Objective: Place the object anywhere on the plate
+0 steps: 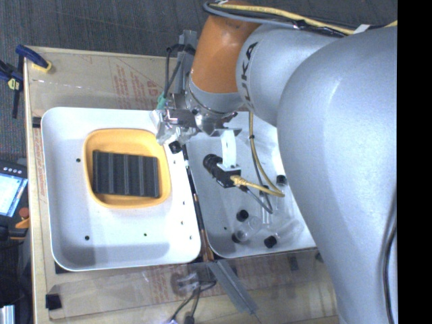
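Note:
A yellow plate point(121, 138) with rounded corners and a dark ribbed centre lies in the left white bin point(67, 235). My gripper point(169, 131) hangs just past the plate's upper right corner, over the left bin's right wall. A small green bit point(162, 102) shows at the gripper's upper side, and I cannot tell what it is or whether it is held. The big grey arm with its orange band covers most of the right bin.
The right white bin point(223, 245) shows only its left and near parts, with a few small dark pieces point(237, 237) and something clear point(260, 223) near its front. A blue clamp point(32, 57) sits at the bench's far left corner. A device with a screen point(10, 193) stands at the left edge.

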